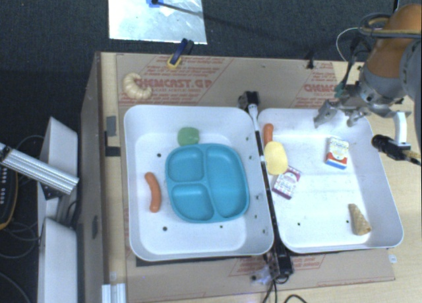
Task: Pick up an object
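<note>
The arm (395, 44) was cut off by the right edge of the view, so that little more than its grey wrist and orange band could be made out. The bench (217, 77) was seen to be lined with printed cardboard, and a dark carpeted floor lay beyond it. Two white bins were set side by side on it: in the left bin (142, 242) a blue divided tray (206, 183) was placed, with a green piece (188, 136) touching its far edge and a sausage (153, 191) lying just beside its left. In the right bin (389, 229) a yellow object (275, 158), a red-and-white box (337, 152), a small packet (287, 182), a cone (359, 219) and an orange piece (268, 133) were scattered (none of them lifted). The gripper (340, 113) was held above the far edge of the right bin, its fingers spread apart with nothing between them.
</note>
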`<state>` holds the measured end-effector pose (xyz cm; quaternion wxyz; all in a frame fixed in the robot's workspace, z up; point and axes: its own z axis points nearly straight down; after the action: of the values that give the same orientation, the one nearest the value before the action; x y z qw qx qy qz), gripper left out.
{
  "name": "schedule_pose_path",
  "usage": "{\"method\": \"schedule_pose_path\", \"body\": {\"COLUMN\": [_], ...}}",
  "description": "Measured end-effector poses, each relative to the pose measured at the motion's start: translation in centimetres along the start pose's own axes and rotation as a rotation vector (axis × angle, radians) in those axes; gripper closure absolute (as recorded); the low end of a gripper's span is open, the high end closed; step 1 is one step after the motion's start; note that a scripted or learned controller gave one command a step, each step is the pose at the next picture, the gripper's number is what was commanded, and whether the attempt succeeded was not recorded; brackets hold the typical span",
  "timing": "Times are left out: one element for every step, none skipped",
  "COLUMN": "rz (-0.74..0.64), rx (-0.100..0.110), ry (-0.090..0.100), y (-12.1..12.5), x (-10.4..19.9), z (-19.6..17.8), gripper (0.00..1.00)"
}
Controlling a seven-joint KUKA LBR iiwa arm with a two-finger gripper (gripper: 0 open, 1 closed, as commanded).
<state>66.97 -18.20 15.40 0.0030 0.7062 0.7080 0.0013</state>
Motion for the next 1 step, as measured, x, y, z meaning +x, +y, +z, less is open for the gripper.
{"method": "schedule_pose_path", "body": {"rz": [0.002], "rx": [0.005], "ry": [0.001], "y": [-3.91], "x": [-2.50], "z": [4.91], "gripper": [0.00]}}
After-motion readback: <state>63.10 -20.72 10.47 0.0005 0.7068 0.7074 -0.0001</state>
